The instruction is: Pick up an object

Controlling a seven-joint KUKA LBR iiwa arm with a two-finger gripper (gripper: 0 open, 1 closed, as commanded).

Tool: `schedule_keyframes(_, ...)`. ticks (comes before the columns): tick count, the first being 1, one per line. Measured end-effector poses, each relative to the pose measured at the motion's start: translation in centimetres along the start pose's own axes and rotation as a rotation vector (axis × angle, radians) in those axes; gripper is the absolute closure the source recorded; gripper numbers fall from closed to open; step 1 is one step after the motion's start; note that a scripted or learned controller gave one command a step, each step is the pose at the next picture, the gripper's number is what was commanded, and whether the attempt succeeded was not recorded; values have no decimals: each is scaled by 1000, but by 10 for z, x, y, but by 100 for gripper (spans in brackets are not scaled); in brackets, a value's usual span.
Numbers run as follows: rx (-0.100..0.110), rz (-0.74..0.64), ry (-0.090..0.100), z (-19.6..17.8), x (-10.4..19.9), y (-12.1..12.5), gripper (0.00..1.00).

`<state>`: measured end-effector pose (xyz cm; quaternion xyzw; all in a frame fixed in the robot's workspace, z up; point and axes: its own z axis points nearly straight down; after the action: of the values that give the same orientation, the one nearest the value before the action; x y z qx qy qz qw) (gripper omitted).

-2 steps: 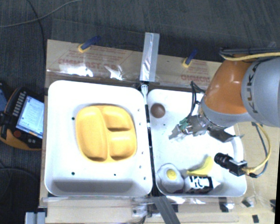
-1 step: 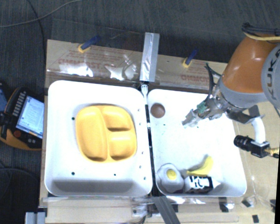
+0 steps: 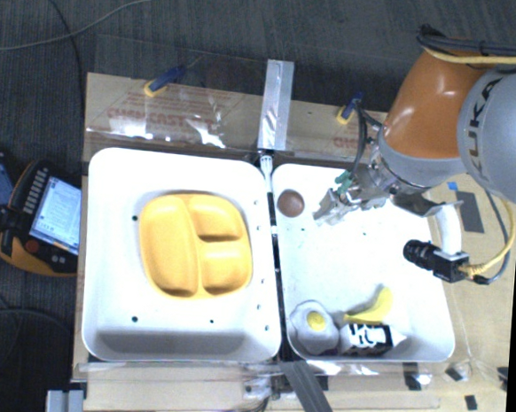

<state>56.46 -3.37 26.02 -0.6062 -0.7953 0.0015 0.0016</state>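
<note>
the arm's hand (image 3: 329, 206) hangs over the far left part of the right bin (image 3: 425, 338), near its far edge, fingers slightly apart and holding nothing. the closest thing to pick is the small brown ball (image 3: 290, 201), resting just beside the hand's tips, close to the wall shared with the left bin (image 3: 106, 322). to do this step well, the hand should probably shift toward that wall, centre over the ball, then drop straight so the fingers straddle it; a round thing may roll off a glancing touch. a yellow banana (image 3: 373, 303), a white cup (image 3: 311, 327) and a black box (image 3: 370, 337) lie along the near edge, well apart from the hand.
</note>
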Motion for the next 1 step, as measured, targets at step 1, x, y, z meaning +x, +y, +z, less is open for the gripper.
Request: schedule_keyframes(1, 5, -50, 0, 48, 35, 9, 100)
